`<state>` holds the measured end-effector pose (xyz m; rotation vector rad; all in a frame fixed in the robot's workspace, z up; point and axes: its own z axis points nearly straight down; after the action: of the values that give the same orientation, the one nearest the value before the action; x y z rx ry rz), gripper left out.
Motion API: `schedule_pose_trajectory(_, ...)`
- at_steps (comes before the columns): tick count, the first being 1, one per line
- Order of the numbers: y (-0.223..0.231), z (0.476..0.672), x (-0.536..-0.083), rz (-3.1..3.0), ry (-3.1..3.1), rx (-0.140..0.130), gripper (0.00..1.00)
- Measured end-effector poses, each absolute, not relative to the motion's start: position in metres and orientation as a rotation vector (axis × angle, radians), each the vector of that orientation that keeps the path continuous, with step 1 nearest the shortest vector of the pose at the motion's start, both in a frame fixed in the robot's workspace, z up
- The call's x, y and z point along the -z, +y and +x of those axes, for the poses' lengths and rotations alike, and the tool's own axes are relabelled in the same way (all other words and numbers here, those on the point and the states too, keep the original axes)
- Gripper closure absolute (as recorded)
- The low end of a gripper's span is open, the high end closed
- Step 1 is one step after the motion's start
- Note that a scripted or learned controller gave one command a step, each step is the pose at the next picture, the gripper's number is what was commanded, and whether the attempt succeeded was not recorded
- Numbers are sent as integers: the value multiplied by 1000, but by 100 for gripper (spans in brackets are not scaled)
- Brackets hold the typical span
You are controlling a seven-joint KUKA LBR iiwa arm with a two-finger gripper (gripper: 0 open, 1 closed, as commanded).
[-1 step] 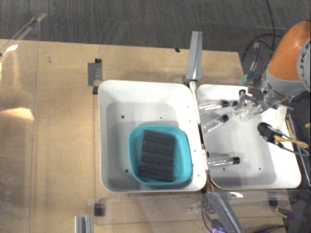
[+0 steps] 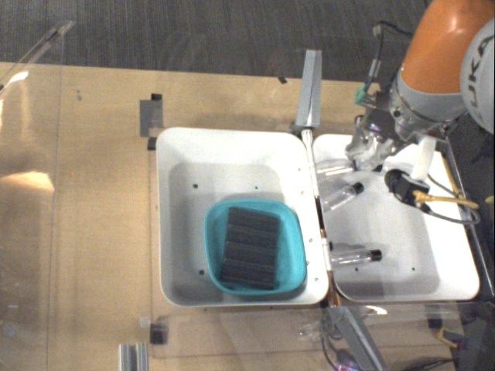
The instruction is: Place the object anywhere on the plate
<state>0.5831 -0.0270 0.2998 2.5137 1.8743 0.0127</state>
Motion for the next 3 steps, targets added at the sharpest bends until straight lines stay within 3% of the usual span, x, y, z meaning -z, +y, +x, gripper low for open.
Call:
schedule_pose_trajectory(1,36,505,-285,2437,1979,-6,100)
schedule_pose_trajectory(2,23,562,-183,2231,2211,-2,100)
schedule_pose_trajectory(3,23,562,-184,2231,2211,-3,0)
